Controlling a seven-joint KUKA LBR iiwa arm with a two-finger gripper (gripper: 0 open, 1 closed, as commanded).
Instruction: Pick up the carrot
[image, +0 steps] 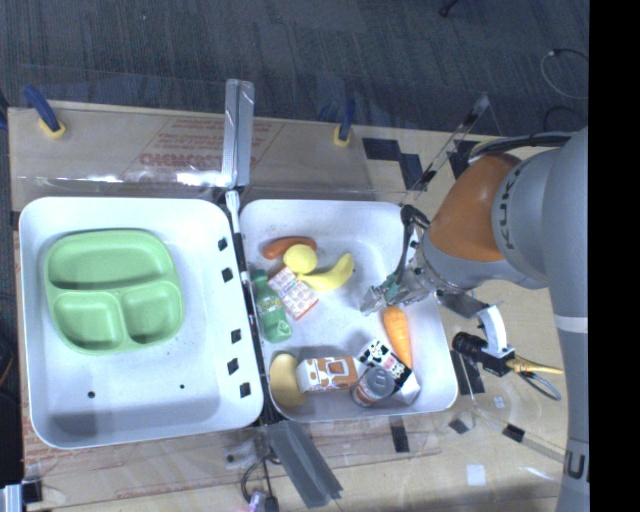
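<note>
While the carrot (397, 334) lies in the right bin (330, 212), toward that bin's right wall and a little below the middle of the frame, its thick end points up-frame and its tip points down toward the bin's lower right corner. My jaws (385, 294) sit just above and left of the carrot's thick end, close to it, but I cannot tell how wide they stand, nor whether they touch it; nothing visible lies between them. Just below the carrot's tip is a black-and-white patterned item (378, 354) beside a round can (377, 385), and left of those a small carton (328, 373) next to a pale round thing (281, 380). Up-frame and left of the carrot lie a banana (333, 274), a lemon (299, 259) and a reddish sausage-shaped item (285, 244), with a green bottle (270, 308) near the bin's left wall. My grey arm with its orange band (478, 208) enters from the right of the frame. In the left bin (130, 400) a green divided tray (112, 288) rests in the upper left part. Both bins stand on the table (120, 140).
</note>
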